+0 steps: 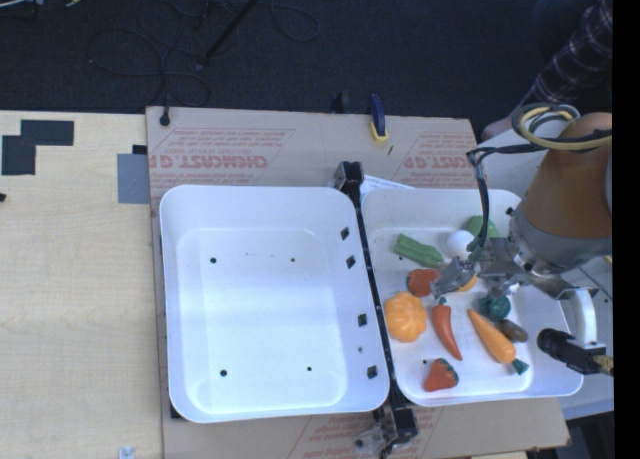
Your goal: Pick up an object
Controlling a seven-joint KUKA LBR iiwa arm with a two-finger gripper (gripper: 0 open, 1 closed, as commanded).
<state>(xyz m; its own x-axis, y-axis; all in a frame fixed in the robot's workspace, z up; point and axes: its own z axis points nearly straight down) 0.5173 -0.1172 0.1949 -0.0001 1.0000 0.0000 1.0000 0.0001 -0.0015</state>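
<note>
The grey two-finger gripper (452, 279) is seen low over the right white plastic bin (400, 367), reached in from the right, with its tip among a scatter of toy produce. Whether the jaws stand apart or together cannot be told; the metal tip is too small and cluttered to be read, and nothing can be made out between them.

Right at the tip lies a small red rounded toy (421, 282), touching or just beside the gripper; this is judged the likeliest target. Just below it sits an orange pumpkin-shaped toy (405, 316), and beside that a slim red chilli-shaped toy (446, 331). A green pod-shaped toy (417, 249) lies just above.

The red piece is judged light, hard and smooth, so slipping is to be expected; it would best be taken across its middle, with crowding from the neighbours to be watched. The left white bin (180, 247) lies alongside.
</note>
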